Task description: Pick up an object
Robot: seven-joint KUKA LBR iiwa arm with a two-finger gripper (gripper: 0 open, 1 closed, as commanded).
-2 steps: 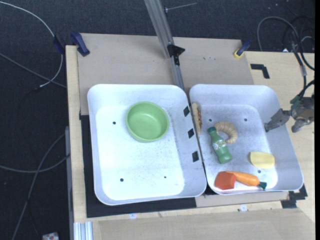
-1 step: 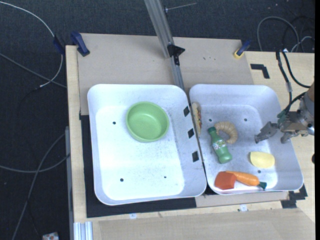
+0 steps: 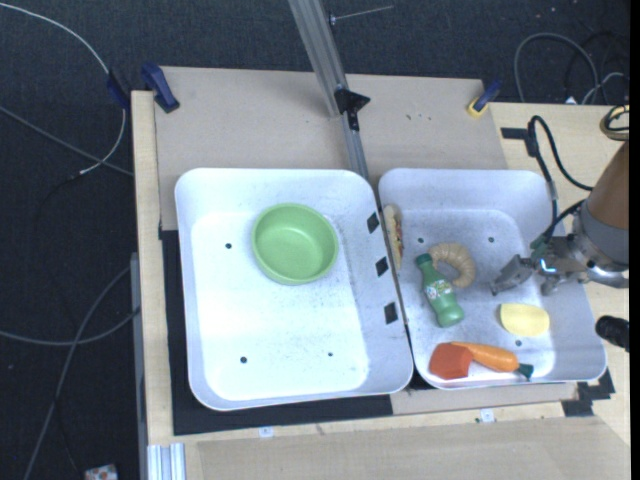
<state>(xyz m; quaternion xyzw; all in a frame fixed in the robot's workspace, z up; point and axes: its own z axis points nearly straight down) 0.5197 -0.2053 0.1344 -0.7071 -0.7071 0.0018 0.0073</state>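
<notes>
A: Where is the claw (image 3: 520, 271)?

B: Over the right bin (image 3: 450, 183), near its right side, at the end of the grey arm (image 3: 610, 218) reaching in from the right. Its dark fingers point left and down toward the bin floor. I cannot tell whether they are apart or together; they are too small and dark. Nothing shows between them.

A: What is nearest to it?

B: A pale yellow lemon-like piece (image 3: 524, 319) lies just below the claw, apart from it. Left of the claw sits a tan ring-shaped pastry (image 3: 455, 263), and touching that, a green bottle (image 3: 439, 292) lying on its side. Along the bin's near edge lies an orange carrot (image 3: 492, 356), with a red piece (image 3: 449, 363) beside its left end.

A: Anything else in that bin?

B: A long tan item (image 3: 393, 233) rests against its left wall.

A: And the other bin?

B: The left bin (image 3: 280, 358) holds a green bowl (image 3: 294, 242), upright, toward its far side. Both bins sit on the counter (image 3: 250, 118).
</notes>
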